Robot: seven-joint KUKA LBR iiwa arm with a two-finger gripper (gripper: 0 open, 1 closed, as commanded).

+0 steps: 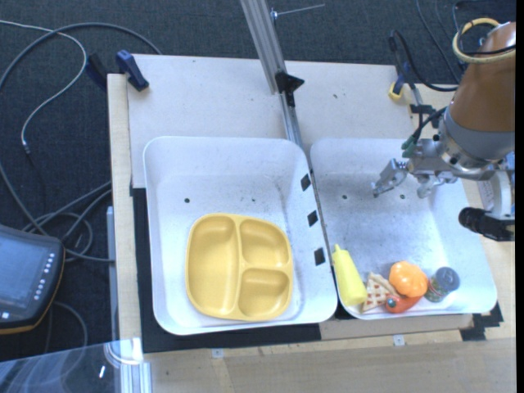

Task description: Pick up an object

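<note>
One yellow tray [239, 266], one yellow bottle [349, 277], one orange fruit [408, 278].

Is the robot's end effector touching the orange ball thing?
Apart. In the camera view the end effector hangs over the upper part of the right bin, while the orange ball sits far below, near the bin's lower edge, with bare floor between.

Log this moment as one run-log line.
phase: approach | gripper: above right bin, nothing held | objects: yellow bottle, orange ball, small can clustered at near edge | left bin: yellow tray
</note>
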